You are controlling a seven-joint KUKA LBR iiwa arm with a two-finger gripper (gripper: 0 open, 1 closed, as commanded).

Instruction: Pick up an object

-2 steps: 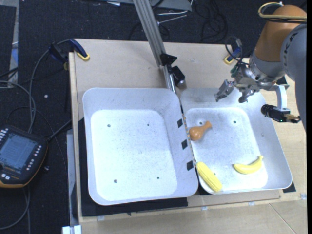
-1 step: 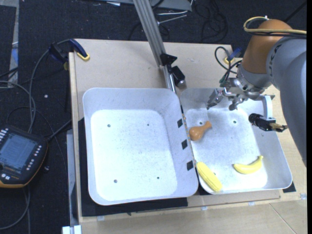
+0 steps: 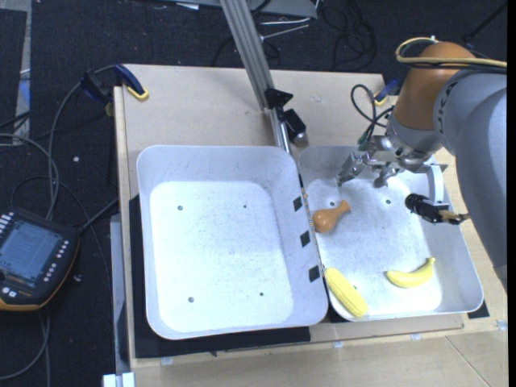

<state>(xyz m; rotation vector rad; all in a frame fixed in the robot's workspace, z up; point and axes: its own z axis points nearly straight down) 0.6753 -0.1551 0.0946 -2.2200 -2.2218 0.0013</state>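
The gripper (image 3: 364, 170) hangs over the far part of the right bin (image 3: 451, 285), its two fingers spread apart and pinching nothing. Three things lie in this bin. One brown pear (image 3: 329, 217) is just below-left of the fingers, its stem pointing up-right toward them. One banana (image 3: 411, 274) and one corn cob (image 3: 345, 292) lie further toward the near edge. The left bin (image 3: 161, 168) is beside it.
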